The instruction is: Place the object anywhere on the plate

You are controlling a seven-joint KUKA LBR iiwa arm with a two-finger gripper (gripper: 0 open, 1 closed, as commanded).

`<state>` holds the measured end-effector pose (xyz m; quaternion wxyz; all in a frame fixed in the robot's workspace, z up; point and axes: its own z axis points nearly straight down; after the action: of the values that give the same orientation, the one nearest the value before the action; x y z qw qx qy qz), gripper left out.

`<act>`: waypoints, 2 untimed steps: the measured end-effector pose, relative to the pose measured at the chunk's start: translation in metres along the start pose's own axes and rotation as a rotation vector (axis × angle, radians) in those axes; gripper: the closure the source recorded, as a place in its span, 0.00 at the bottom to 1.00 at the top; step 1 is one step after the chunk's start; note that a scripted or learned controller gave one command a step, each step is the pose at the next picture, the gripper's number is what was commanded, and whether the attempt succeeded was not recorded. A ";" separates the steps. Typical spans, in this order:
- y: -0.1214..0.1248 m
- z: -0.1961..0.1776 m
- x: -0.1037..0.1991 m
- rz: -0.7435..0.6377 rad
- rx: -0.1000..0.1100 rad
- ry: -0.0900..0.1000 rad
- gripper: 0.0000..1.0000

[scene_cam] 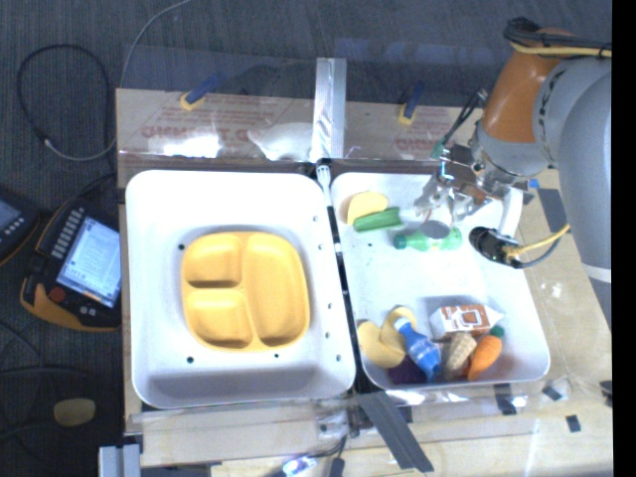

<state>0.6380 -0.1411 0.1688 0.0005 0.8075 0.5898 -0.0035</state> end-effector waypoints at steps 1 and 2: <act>-0.020 0.039 0.027 0.005 0.002 0.003 1.00; -0.009 -0.014 0.109 -0.099 -0.001 0.005 1.00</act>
<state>0.6624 -0.0342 0.1825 -0.0008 0.7772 0.6292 -0.0015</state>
